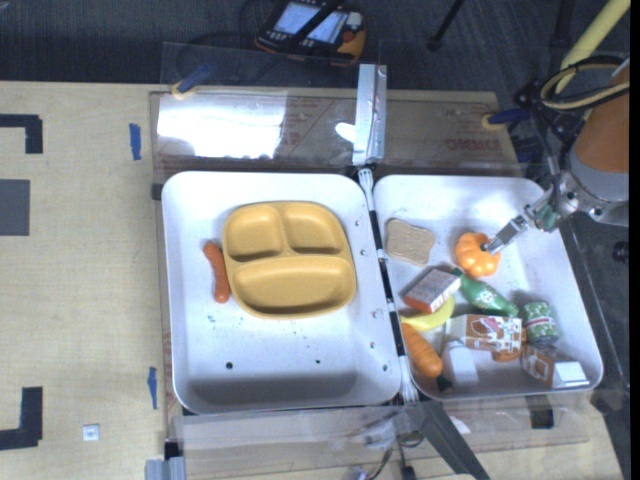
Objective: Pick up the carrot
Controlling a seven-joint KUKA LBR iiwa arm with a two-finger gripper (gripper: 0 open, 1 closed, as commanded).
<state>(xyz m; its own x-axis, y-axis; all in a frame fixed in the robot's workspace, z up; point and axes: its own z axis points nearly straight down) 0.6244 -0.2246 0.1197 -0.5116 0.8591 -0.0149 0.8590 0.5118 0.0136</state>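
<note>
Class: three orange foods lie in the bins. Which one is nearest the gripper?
The round orange pumpkin in the right bin, right at the gripper. The carrot and the sausage lie farther off.

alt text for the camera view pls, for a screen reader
The gripper reaches in from the right, over a small orange pumpkin in the right bin, while the carrot lies apart near that bin's front left corner among other toy food. The left bin holds a yellow divided tray with a sausage beside it.

place: robotics lab | signs: two white bins (190,268), taped bench (70,268), teach pendant (310,26)
</note>
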